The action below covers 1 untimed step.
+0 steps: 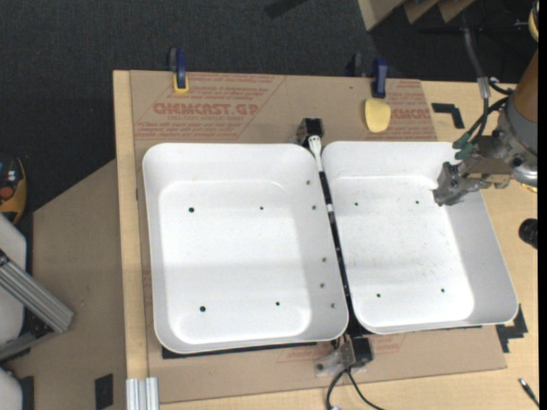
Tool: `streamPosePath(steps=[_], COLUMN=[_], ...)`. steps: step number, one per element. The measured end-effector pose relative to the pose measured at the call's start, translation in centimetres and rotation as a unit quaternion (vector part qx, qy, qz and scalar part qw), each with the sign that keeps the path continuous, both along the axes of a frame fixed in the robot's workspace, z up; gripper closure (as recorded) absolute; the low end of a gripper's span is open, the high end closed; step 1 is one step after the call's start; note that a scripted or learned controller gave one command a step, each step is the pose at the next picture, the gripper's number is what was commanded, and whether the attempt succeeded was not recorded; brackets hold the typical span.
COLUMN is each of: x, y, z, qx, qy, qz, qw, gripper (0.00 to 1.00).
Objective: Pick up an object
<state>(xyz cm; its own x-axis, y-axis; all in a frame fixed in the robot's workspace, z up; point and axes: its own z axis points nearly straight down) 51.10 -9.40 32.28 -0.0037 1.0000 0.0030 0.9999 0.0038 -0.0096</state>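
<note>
From the camera view, your end effector (448,188) hangs at the upper right rim of the right bin (410,254), and you cannot tell from this angle how it is set; nothing shows gripped in it. Both this bin and the left bin (231,246) beyond it show bare white floors with small dark dots, so the only loose candidate is the yellow object (377,114), which lies outside the bins on the surface (256,101), up and to the left of the end effector, just below a blue clamp (379,77) (a second clamp (179,65) sits well farther left). You appear to be at the search or approach step, with no pick made yet. The next move calls for travelling up-left past the bin's rim and descending squarely over the object. It looks like a rounded blob, slightly taller than wide, its long axis running roughly toward the far edge; any pointing end is too small to tell.
</note>
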Motion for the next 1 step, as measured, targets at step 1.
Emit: streamPosePath(steps=[1], x=[-0.13], y=[5.91], z=[12.94], qx=[-0.0011], qy=[-0.014], qz=[0.002], qw=[0.9999], gripper=[1.0])
